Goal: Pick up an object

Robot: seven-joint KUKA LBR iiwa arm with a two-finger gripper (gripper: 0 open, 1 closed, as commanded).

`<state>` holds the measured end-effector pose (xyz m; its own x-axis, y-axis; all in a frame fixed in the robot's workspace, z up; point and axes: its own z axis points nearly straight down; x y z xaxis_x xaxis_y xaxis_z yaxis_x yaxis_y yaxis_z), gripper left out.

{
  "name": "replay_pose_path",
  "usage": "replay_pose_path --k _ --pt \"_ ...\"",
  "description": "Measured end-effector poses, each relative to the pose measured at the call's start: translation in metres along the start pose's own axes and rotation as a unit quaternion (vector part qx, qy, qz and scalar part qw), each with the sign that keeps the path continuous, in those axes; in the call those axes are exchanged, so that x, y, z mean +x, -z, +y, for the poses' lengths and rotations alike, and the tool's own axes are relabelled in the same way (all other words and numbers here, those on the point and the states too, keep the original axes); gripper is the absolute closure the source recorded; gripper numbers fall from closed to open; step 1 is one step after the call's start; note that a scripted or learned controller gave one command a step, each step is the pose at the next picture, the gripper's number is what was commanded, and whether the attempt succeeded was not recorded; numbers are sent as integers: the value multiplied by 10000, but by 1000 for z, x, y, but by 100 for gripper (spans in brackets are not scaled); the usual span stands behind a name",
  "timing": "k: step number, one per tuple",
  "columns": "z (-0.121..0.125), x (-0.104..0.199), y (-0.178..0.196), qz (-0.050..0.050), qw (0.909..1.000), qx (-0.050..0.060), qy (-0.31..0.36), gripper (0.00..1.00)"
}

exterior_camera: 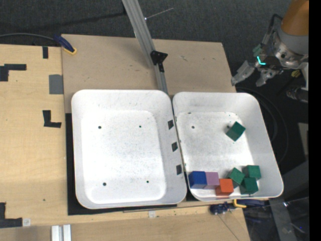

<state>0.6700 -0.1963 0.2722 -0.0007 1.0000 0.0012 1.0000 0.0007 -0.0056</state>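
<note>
Camera view: the claw [252, 74] is hanging off to the upper right, outside the right bin [261, 115], likely parked before a pick. Its fingers are looking spread with nothing between them, though it's small and a bit blurry.

Candidates are all sitting in the right bin, below the claw: a lone green cube [234, 131] nearest, then a far-corner cluster of blue cube [197, 178], purple cube [212, 178], orange cube [225, 186] and three more green ones. The left bin [80, 134] is lying well left of the claw.
</note>
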Motion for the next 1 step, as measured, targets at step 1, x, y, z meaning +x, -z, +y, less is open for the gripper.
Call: replay_pose_path --k 1 --pt "1 0 3 -16 10000 -19 7 0"
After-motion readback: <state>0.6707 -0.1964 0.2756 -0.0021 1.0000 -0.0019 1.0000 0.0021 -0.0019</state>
